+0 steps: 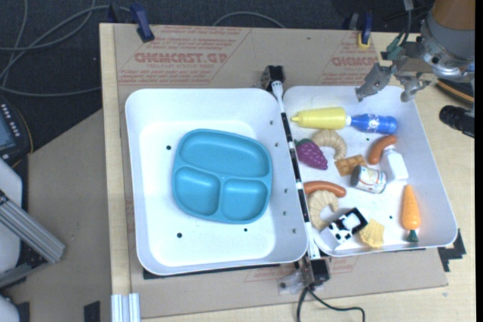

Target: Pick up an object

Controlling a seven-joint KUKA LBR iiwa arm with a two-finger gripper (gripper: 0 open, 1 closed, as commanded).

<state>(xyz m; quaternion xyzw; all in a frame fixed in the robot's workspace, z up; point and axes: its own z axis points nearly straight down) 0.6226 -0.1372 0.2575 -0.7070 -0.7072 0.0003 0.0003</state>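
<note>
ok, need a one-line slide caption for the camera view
Open tool hovers over the right bin of toy food; blue divided plate sits in the left bin.

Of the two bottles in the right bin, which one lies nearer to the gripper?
The blue bottle. It lies just below the gripper, at the bin's far edge; the yellow bottle lies to its left, farther from the gripper.

Smooth plastic-looking blue tray, glossy white bins, seemingly cardboard-covered bench.

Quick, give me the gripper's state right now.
Gripper: open, holding nothing, poised above the back edge of the right bin, just behind the blue bottle.
</note>
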